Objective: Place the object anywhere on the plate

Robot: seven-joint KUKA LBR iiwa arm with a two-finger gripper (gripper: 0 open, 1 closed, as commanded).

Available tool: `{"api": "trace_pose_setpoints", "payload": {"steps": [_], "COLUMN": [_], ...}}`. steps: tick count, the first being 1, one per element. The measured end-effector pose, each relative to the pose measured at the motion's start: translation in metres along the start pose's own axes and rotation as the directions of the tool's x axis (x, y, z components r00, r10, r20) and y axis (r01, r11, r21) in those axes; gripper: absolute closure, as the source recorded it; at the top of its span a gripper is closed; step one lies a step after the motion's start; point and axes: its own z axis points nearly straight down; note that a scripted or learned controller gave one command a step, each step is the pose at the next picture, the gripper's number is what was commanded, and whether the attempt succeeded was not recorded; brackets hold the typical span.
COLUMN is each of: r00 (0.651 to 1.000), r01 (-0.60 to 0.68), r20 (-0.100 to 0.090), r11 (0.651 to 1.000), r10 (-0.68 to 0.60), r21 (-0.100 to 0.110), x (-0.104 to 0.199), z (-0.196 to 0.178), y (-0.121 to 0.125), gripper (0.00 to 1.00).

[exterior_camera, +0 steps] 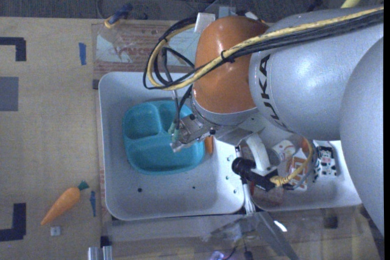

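**Arm over the left bin, gripper at the plate's right edge**

Viewed from above at a slant; grey KUKA arm (317, 70) entering from the right, orange band (226, 70) above the wrist, yellow and black cables (177, 64) looped beside it; gripper (180, 142) poised over the right edge of a teal divided plate (155, 137), finger spacing impossible to tell, nothing clearly seen between the fingers; plate lying in the left white bin (116, 149), towards that bin's upper middle; small orange object (209, 144), only partly visible, just beside the plate's right edge and close under the wrist, identity uncertain; right bin (341, 192) largely covered by the arm, with a jumble of small items (286, 167) near its left wall; toy carrot (63, 204) lying on the bench (49, 131) outside the bins, near the left bin's lower left corner; blue tape marks (82, 53) on the bench surface.
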Motion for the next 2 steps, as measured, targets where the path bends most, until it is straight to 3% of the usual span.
{"api": "trace_pose_setpoints", "payload": {"steps": [1,2], "r00": [0.995,1.0], "r01": [0.099,-0.005], "r20": [-0.002,0.0], "r11": [0.995,1.0], "r10": [-0.099,0.005], "r21": [0.003,0.001], "x": [0.034,0.041], "z": [0.06,-0.102], "y": [0.019,0.002], "gripper": [1.0,1.0]}}
